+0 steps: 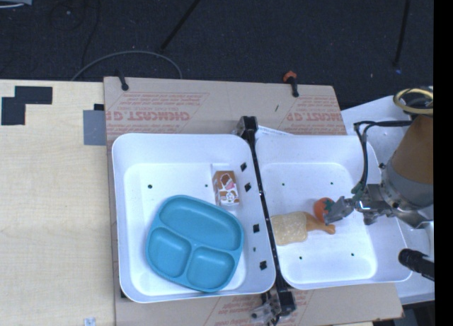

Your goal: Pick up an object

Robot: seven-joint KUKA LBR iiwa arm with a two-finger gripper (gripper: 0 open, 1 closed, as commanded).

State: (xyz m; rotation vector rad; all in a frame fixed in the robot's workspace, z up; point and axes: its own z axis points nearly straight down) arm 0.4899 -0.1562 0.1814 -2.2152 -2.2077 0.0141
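Observation:
In the right bin (354,264), a pale beige flat object (289,229) lies near the left wall, with a yellow-orange piece (322,228) at its right end. Just above that piece sits a small red-orange object (321,208). My gripper (340,209) is low in this bin, right beside the red-orange object on its right and seemingly touching it. Whether anything is held is unclear from this angle. The arm (414,176) reaches in over the bin's right wall.
The left bin (131,176) holds a blue divided plate (195,243) and a small printed packet (226,187) near the divider (256,197). Cables (362,148) loop by the right bin's far right corner. Cardboard (212,109) lies under both bins.

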